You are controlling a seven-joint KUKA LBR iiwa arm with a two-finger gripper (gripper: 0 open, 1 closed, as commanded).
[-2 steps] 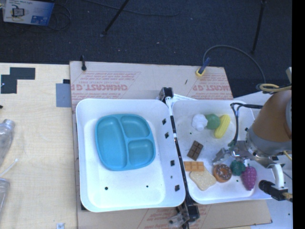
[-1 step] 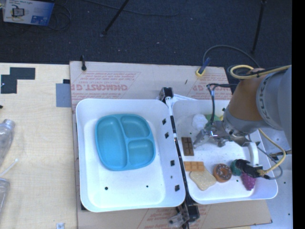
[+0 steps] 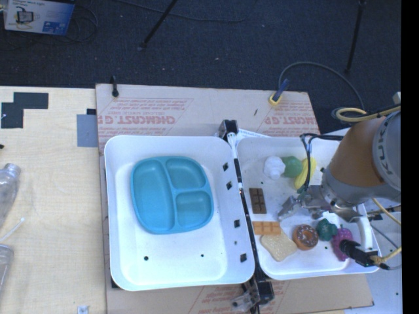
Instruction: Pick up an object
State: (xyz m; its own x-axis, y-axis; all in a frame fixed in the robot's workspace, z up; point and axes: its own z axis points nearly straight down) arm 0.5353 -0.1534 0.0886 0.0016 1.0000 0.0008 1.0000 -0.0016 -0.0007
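The right bin [image 3: 262, 150] holds several small toys. A brown chocolate bar [image 3: 258, 200] lies near its left wall, with an orange wafer [image 3: 266, 227] and a tan bread slice [image 3: 279, 246] below it. A sprinkled donut [image 3: 305, 237], a dark green piece [image 3: 325, 228] and a purple piece [image 3: 341, 243] lie along the front. A white and green item [image 3: 283, 167] and a yellow banana [image 3: 306, 173] sit at the back. My gripper [image 3: 292, 206] hangs low over the middle of this bin, just above the donut and right of the chocolate bar. Nothing shows between its fingers.
The left bin [image 3: 124, 241] holds a blue divided plate [image 3: 173, 193]. A black divider with clips [image 3: 239, 201] runs between the bins. Cables [image 3: 353, 113] loop behind the right bin. A clear bottle [image 3: 8, 188] lies on the wooden bench at far left.
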